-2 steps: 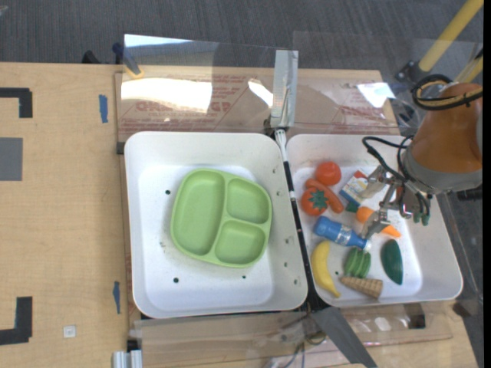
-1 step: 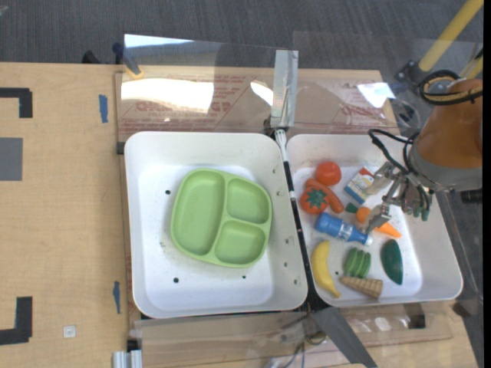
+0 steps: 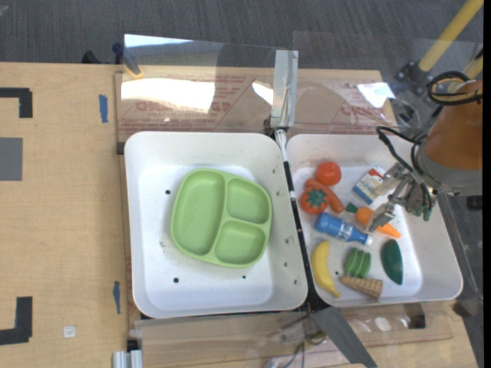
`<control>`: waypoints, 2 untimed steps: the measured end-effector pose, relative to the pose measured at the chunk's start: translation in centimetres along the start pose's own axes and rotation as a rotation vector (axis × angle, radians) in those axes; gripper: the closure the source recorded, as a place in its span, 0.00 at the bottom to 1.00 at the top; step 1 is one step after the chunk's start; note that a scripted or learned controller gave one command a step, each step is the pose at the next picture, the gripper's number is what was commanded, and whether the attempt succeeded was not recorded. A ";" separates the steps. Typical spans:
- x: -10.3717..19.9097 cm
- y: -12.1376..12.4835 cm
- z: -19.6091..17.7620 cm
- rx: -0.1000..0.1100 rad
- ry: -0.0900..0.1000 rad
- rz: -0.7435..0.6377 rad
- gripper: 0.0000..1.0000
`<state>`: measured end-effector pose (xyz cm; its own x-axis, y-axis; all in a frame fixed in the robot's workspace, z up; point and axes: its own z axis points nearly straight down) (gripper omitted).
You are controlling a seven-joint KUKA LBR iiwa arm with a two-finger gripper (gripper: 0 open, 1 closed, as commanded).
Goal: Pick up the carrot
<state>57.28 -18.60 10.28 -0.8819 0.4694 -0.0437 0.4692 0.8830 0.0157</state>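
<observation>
The surface carries two shallow white bins side by side. The left bin holds a green divided plate with three compartments, lying flat near its middle. The right bin holds a scatter of toy foods.

The arm, grey with an orange band, reaches in from the right, and its end effector hangs low over the right bin's middle. How far its fingers are parted cannot be told from this angle.

The carrot lies in the right bin, just beside or under the end effector's tip, its orange body partly hidden; contact cannot be confirmed. Next to it on the left lies a blue bottle. A yellow banana lies near the bin's front left, a dark green vegetable at the front right, a green ridged piece between them, and a waffle cone in front. Farther back are an orange-red pepper, a small orange fruit and a small white carton.
</observation>
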 end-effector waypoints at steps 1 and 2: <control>1.4 2.7 0.0 0.010 -0.002 0.137 0.00; 0.8 2.9 -1.5 0.004 -0.021 0.134 1.00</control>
<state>57.86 -15.62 11.80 -0.8100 0.5831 -0.0624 0.5832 0.8121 0.0188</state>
